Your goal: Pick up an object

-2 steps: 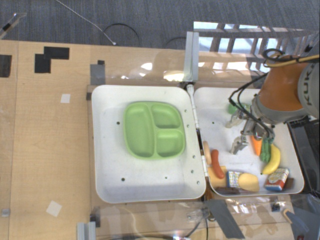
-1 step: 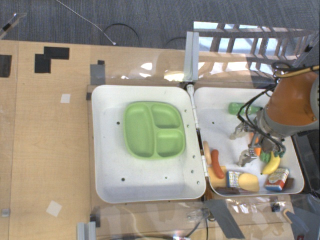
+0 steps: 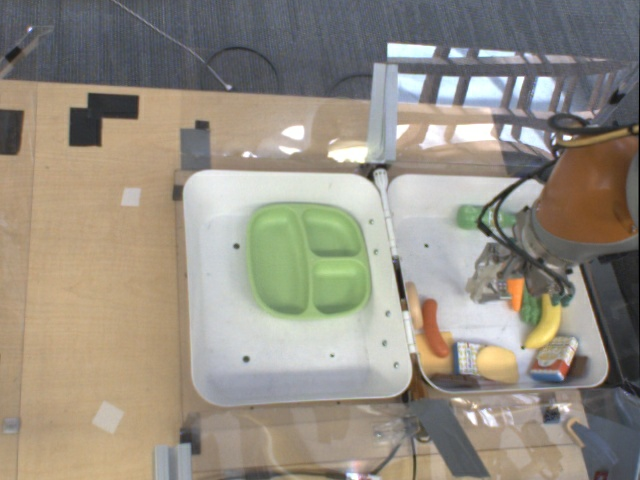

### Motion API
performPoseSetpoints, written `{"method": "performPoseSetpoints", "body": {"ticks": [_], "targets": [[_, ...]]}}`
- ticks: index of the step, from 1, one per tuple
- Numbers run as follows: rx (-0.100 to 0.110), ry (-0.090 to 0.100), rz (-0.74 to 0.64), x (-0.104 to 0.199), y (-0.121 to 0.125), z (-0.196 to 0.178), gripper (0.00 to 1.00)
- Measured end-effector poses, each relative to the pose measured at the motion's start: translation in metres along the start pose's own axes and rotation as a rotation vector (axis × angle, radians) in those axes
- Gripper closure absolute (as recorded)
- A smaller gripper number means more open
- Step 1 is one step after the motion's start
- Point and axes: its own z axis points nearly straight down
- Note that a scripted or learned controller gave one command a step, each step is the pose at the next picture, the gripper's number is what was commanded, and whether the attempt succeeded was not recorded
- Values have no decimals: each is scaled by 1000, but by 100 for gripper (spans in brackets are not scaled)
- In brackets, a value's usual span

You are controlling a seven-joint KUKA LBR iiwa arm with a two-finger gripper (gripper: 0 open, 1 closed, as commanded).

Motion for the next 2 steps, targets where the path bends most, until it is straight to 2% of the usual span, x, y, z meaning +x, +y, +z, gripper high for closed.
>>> {"method": "performPoseSetpoints", "body": {"ticks": [1, 2], "targets": [[-9, 21, -429, 21, -4, -39, 100], [-7, 11, -458, 1, 48, -128, 100]]}}
